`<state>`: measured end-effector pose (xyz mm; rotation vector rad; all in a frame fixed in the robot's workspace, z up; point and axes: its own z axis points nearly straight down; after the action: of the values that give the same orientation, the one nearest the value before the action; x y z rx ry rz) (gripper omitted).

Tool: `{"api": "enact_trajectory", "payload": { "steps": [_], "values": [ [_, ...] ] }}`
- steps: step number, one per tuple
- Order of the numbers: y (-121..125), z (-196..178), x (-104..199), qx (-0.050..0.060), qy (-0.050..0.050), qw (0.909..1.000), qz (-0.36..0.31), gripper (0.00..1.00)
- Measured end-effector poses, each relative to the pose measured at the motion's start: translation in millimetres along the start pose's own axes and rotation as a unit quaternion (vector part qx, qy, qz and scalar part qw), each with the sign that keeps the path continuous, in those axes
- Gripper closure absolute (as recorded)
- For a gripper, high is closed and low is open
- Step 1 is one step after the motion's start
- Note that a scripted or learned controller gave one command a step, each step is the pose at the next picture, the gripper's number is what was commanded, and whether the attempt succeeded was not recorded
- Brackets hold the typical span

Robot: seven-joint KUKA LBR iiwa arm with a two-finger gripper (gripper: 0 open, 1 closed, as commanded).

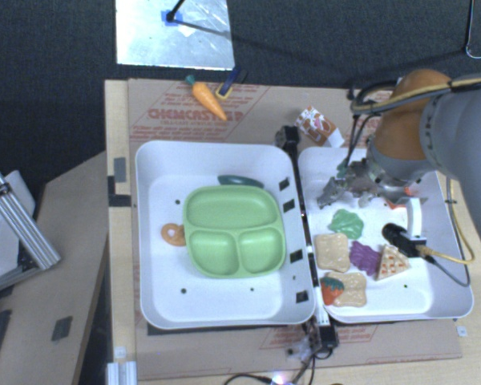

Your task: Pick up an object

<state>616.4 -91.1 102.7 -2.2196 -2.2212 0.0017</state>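
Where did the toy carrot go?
The toy carrot lies on the cardboard behind the left bin, outside both bins, just below the shiny square sheet.

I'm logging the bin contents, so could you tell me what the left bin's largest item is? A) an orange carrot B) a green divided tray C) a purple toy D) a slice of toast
B: the green divided tray sits in the left bin, with a small pretzel-like piece beside it.

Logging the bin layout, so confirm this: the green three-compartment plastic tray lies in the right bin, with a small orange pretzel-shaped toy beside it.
Wrong bin. The camera view shows the green three-compartment plastic tray in the left white bin, with the small orange pretzel-shaped toy beside it.
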Motion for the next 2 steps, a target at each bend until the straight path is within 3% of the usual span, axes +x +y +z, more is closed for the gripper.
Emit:
{"api": "enact_trajectory", "payload": {
  "steps": [1,2],
  "values": [
    [1,19,0,-0.001,0.0,1.0,0.0,0.0],
    [2,7,0,-0.002,0.0,1.0,0.0,1.0]
  ]
}}
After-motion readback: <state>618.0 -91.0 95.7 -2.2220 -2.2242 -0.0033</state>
